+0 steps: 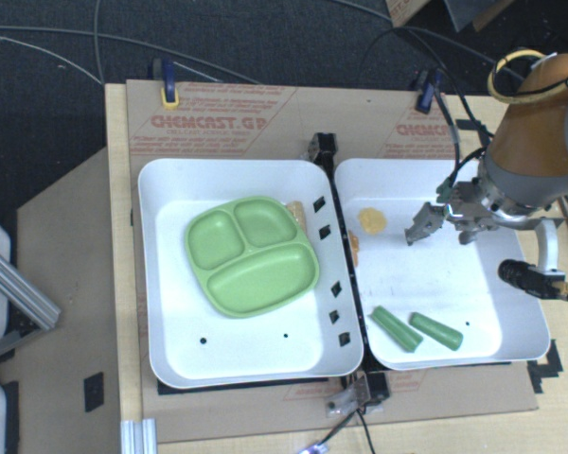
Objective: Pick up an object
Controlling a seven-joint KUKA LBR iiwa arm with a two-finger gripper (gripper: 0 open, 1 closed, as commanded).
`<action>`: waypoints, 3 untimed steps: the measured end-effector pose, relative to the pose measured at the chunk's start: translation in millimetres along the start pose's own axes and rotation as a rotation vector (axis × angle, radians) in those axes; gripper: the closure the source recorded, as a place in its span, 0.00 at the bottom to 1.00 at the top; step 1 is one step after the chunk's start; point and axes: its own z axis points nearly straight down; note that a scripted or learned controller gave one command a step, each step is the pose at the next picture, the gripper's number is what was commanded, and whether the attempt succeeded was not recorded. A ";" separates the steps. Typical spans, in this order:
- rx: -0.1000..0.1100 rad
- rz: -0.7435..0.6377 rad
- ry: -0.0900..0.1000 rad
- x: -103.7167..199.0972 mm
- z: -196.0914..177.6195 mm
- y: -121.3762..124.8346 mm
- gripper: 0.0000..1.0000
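Observation:
My gripper (444, 229) hangs over the upper middle of the right bin (511, 348), its two fingers spread apart with nothing between them. A small yellow round piece (372, 220) lies on the bin floor just to the gripper's left. Two green cylinder-shaped pieces (396, 329) (436, 330) lie side by side near the bin's front edge, below the gripper. In the left bin (170, 339) a green divided plate (254, 253) lies flat, with a tan object (295, 214) at its upper right edge.
A small orange piece (354, 245) sits against the divider between the bins. Black clips (323, 147) mark the divider's top, and cables trail over the dark floor behind the bench.

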 end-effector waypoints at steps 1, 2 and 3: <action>0.000 -0.001 0.001 10.8 53.6 1.2 0.00; -0.002 0.000 0.000 11.6 103.2 0.8 0.00; -0.008 0.000 0.000 11.3 89.2 2.3 1.00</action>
